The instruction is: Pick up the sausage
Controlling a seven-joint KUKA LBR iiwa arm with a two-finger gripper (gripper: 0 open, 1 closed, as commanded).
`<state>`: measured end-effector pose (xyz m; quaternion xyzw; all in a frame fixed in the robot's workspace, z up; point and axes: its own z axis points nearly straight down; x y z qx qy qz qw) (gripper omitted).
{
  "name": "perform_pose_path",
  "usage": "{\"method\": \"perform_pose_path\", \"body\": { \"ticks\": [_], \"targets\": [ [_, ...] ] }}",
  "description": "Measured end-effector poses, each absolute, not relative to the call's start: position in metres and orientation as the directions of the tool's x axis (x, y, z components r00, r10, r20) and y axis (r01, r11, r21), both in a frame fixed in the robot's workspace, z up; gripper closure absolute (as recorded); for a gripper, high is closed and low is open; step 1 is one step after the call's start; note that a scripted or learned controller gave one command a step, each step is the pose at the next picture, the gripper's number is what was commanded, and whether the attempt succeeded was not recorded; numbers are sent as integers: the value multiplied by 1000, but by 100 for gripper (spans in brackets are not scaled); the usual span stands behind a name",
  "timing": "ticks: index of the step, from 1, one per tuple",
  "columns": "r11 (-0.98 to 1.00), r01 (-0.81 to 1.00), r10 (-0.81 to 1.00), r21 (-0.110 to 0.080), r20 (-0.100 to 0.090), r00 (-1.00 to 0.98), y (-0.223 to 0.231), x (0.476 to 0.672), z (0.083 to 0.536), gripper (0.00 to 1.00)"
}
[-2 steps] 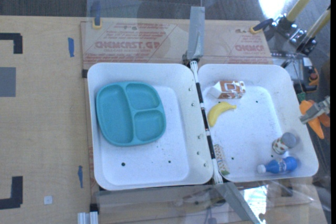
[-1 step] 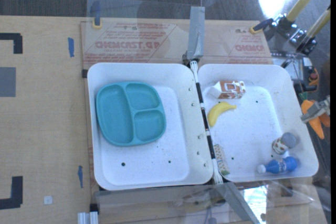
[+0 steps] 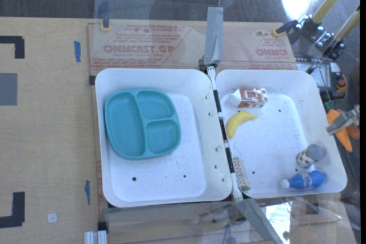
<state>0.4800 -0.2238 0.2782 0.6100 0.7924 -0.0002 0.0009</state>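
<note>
"CHEMCAST GP" on clear sheet [image 3: 140, 37]

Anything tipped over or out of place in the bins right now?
The blue bottle lies on its side in the right bin's near corner, and the small carton sits tilted near the far wall. The teal plate rests flat in the left bin.

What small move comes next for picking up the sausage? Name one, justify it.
Probably swing the grey-and-orange arm inward over the right white bin: it sits at that bin's right edge, while the yellow banana, orange-and-white carton, blue plastic bottle and grey-capped object lie inside. None clearly reads as a sausage.
</note>
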Motion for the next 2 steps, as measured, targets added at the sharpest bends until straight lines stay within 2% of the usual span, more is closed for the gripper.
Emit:
{"method": "perform_pose_path", "body": {
  "ticks": [2],
  "targets": [
    [281, 960, 960, 1, -3, -281, -223, 481, 280, 100]
  ]
}}
